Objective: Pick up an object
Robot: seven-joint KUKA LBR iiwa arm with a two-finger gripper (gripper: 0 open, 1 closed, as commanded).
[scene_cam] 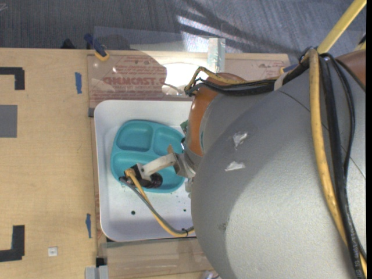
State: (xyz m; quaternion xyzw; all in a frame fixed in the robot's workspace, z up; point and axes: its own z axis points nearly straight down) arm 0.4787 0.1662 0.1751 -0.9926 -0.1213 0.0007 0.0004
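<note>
A teal divided plate (141, 145) lies flat in the white bin (103, 173), filling its upper middle. My arm's grey body and orange band reach in from the right and cover the plate's right edge. My gripper (182, 166) is low over the plate's lower right part, mostly hidden under the wrist. Whether anything is held there is hidden from view.
The tan bench top (40, 156) with black marks and blue tape bits lies left of the bin. A brown printed board (133, 77) stands behind the bin. Small dark specks (133, 213) dot the bin floor near its front. The arm hides everything on the right.
</note>
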